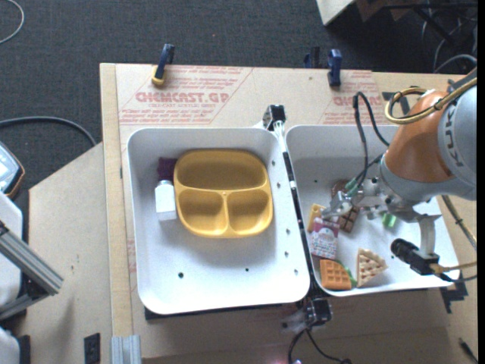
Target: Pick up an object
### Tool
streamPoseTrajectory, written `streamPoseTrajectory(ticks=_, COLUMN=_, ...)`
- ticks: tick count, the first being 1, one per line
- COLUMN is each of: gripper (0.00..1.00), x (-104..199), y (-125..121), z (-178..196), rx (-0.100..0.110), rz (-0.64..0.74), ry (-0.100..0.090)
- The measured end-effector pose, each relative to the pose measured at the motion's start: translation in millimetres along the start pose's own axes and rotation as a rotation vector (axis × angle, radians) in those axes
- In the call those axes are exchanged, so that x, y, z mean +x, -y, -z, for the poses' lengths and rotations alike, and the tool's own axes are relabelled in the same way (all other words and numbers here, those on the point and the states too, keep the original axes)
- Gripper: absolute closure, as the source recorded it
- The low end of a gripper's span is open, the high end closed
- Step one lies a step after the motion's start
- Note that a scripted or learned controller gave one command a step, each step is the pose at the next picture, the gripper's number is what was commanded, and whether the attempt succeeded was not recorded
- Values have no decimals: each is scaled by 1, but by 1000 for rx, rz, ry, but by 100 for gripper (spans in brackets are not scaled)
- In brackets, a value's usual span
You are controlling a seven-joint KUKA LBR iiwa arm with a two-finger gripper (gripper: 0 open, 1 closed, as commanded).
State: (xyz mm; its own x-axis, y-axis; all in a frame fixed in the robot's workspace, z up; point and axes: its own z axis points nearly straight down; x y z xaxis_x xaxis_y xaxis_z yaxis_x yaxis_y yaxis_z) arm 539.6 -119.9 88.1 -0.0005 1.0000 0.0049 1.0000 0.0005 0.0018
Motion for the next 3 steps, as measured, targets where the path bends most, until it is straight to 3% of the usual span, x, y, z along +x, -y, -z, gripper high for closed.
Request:
streamPoseTrajectory(ticks=1, gripper=100, x=-1, y=-1, z=12, rx=-7, rz=-2, ry=3)
streamPoseTrajectory(ticks=3, gripper=100, x=-9, y=9, z=131, rx=-7, rz=0, ry=8)
